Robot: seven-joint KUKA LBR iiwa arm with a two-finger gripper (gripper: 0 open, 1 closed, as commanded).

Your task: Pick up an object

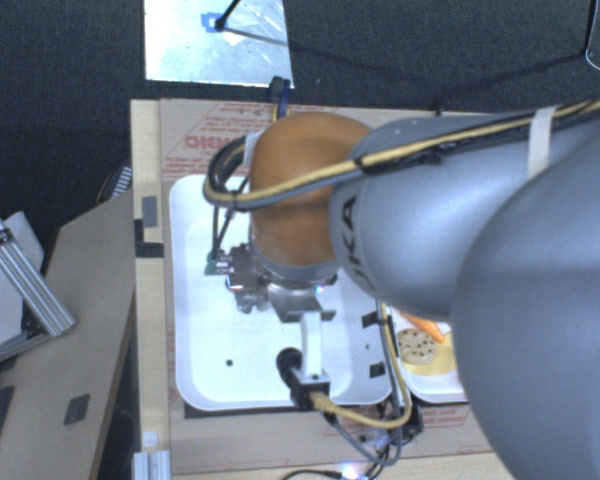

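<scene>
Smooth white plastic bin [196,303]

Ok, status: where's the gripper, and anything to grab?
Gripper over the left bin, no grasp visible. Tan holed disc and an orange piece in the right bin. Arm hides most of that bin.

The arm [430,218] was grey with an orange band. The bin [200,298] was white. At four o'clock, a pale yellow disc [417,348] bore brown dots.
</scene>
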